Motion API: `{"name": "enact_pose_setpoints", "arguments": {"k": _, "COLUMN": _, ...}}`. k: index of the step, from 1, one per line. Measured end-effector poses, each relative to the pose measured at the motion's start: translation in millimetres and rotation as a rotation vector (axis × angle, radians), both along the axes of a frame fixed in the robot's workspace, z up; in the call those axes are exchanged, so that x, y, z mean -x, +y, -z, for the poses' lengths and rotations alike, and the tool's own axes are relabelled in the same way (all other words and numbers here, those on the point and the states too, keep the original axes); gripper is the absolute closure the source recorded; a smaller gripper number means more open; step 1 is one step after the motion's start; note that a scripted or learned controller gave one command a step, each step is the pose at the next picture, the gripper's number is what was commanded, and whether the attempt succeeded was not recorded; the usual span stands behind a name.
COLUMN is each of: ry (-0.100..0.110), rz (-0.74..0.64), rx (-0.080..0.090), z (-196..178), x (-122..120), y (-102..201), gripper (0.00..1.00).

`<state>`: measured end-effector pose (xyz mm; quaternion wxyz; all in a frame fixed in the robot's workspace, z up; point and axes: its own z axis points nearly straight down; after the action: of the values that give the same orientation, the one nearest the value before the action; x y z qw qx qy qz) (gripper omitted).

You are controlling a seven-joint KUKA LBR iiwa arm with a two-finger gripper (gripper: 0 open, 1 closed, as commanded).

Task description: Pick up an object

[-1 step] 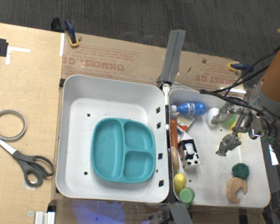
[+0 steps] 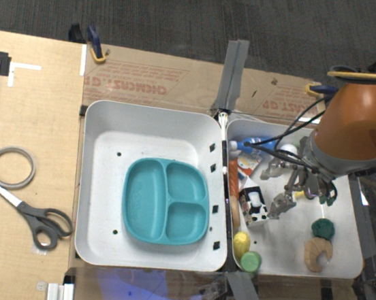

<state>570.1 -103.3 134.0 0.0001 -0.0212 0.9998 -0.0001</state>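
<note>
Objects like the green ball (image 2: 323,229) lie untouched in the right bin (image 2: 345,269); our gripper (image 2: 279,204) hovers above, fingers apart around nothing, so grasping remains.

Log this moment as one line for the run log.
stage: reach | gripper: over right bin, above black-and-white object | grasp: none visible | left bin: teal divided plate

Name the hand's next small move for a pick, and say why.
Probably lower the hand a little toward the black and white object just beside it in the right bin. That is the nearest item; the green ball and tan piece lie farther off.
</note>
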Motion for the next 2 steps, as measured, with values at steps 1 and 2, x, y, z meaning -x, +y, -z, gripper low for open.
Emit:
{"name": "enact_pose_setpoints", "arguments": {"k": 1, "ry": -0.001, "rz": -0.058, "rx": 0.001, "z": 29, "x": -73, "y": -22, "gripper": 0.00}}
{"name": "enact_pose_setpoints", "arguments": {"k": 2, "ry": -0.003, "rz": 0.003, "rx": 0.000, "z": 41, "x": 2, "y": 3, "gripper": 0.00}}
